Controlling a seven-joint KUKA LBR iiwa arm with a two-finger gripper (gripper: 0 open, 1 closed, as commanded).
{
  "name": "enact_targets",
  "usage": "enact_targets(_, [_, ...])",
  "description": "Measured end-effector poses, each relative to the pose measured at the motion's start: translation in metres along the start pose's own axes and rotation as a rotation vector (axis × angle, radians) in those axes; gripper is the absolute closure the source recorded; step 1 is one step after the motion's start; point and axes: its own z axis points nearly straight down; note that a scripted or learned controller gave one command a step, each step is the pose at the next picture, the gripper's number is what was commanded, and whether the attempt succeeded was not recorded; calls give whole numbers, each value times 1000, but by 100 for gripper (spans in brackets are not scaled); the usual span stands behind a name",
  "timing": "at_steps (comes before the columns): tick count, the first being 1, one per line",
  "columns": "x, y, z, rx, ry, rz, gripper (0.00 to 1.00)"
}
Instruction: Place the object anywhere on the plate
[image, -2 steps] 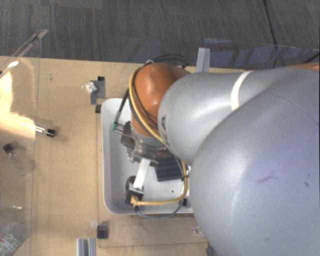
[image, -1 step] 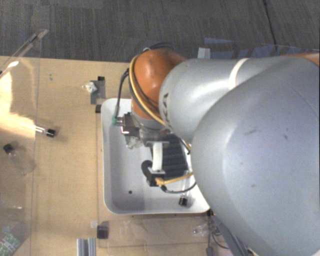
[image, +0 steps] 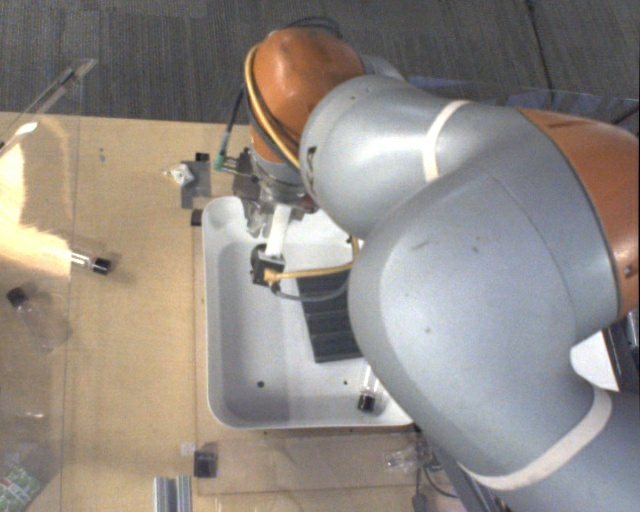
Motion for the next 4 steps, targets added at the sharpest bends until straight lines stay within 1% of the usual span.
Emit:
enact_targets(1, [7,-1,-22,-3,1,-445,100])
enact_targets(3, [11,-1,-45,-11,3,-460,100])
enact_targets(4, [12,-1,-45,-11,3,-460,0])
